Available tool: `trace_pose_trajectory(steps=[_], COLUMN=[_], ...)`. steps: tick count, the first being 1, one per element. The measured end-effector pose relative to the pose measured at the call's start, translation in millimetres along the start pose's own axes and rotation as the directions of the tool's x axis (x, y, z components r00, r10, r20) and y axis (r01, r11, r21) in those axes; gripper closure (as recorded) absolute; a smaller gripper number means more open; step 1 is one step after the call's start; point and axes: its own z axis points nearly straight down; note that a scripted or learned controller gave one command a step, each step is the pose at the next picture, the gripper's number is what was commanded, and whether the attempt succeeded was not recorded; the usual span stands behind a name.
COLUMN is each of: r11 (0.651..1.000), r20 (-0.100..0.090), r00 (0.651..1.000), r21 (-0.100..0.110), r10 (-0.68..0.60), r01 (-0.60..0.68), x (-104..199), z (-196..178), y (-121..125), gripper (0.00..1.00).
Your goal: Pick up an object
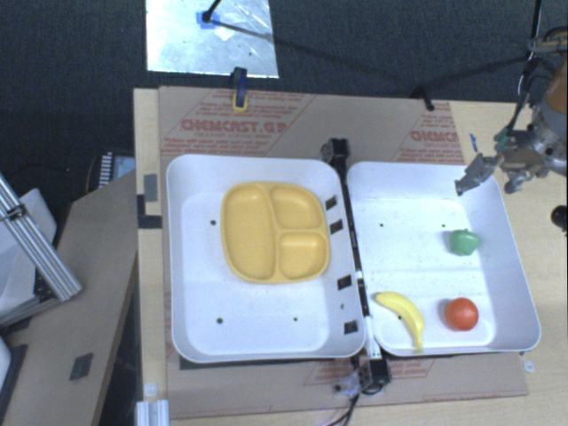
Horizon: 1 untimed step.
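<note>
Green and rounded, the small toy-like object (462, 241) lay right of centre in the frame, in the right-hand bin (417, 185), and being nearest the claw it looked the likeliest pick. It seemed light, stiff and smooth, probably hollow plastic, so it could roll or squirt out of a pinch; a hold across its widest middle, from straight above, looked safest. Lower right, near the bin's front wall, sat a red ball-like fruit (461, 313), apart from the green one, and left of that a yellow banana (401, 317), best taken across its narrow body. The left bin (191, 238) held a yellow divided plate (273, 232). The gripper (490, 174) hung at the right bin's upper right corner, above the green object and well apart from it, fingers spread with nothing between them.
</note>
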Motion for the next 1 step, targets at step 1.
trace_pose_trajectory(steps=[1], r11=[1.000], r20=[0.002], r00=[1.000], r21=[-0.011], r10=[-0.003], r01=[0.003], x=[0.6], z=[-6.5], y=[2.1], gripper=[0.00])
